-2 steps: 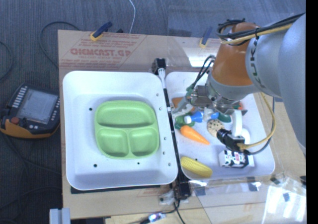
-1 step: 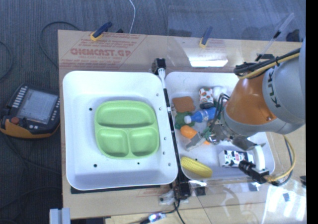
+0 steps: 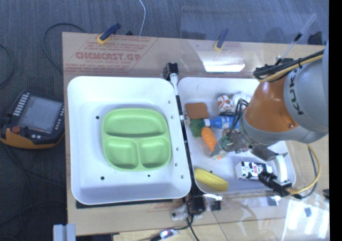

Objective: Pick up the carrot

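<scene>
The carrot [image 3: 208,138] is a short orange piece with a green top, lying in the left part of the right bin [image 3: 235,181]. My gripper [image 3: 223,146] hangs just right of the carrot's lower end, under the orange wrist band [image 3: 270,107]. The arm's bulk covers the gripper from above. The carrot lies on the bin floor beside the gripper.
A green divided plate [image 3: 137,138] sits in the left bin [image 3: 85,127]. The right bin also holds a brown block [image 3: 196,109], a blue bottle [image 3: 220,123], a printed can [image 3: 227,101], a corn cob [image 3: 210,179] and a small milk carton [image 3: 253,170].
</scene>
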`<state>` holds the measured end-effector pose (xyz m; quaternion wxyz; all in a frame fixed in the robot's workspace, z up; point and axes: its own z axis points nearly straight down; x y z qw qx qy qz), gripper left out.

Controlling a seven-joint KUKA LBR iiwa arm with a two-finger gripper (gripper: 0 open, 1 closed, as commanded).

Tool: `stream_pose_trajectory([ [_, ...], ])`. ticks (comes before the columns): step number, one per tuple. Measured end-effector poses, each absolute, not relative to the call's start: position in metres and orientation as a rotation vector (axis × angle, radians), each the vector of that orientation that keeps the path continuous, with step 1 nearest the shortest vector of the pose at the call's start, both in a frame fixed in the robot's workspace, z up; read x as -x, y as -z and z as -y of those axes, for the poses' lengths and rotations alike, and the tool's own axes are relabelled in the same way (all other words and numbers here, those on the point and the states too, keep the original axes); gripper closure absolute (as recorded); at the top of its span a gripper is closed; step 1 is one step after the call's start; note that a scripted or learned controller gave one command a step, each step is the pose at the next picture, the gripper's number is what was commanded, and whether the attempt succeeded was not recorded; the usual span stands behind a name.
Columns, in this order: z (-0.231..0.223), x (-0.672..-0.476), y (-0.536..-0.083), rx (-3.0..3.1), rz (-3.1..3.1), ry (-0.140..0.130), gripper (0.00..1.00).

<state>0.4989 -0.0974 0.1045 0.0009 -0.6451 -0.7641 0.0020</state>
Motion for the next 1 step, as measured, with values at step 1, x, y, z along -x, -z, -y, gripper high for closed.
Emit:
stream_pose_trajectory([
  [1,0.0273,-0.487,-0.1837,2.348,2.084,-0.003,1.0],
])
